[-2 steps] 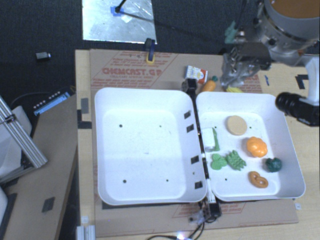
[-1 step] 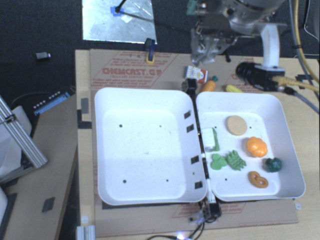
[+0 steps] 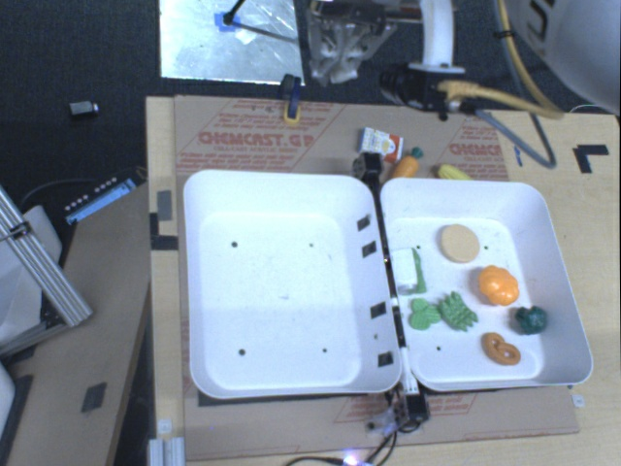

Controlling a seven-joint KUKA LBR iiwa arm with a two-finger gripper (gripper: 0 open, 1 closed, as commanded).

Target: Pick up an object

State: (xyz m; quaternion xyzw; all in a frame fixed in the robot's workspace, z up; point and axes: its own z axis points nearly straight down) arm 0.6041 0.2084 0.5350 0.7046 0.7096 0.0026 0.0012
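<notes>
A pretzel-shaped brown piece (image 3: 501,349) lies nearest the lens in the right bin (image 3: 558,250) on the worktop, alongside a dark teal lump (image 3: 530,319), an orange fruit (image 3: 498,285), a tan disc (image 3: 460,243) and green leafy shapes (image 3: 442,313). The left bin (image 3: 209,212) sits just beside it. The pincer (image 3: 335,61) hangs high at the far edge, well apart from both bins; whether it is released or clenched cannot be told. A clean pick likely means choosing an isolated target, such as the tan disc or orange fruit, centring above it, then descending straight.
</notes>
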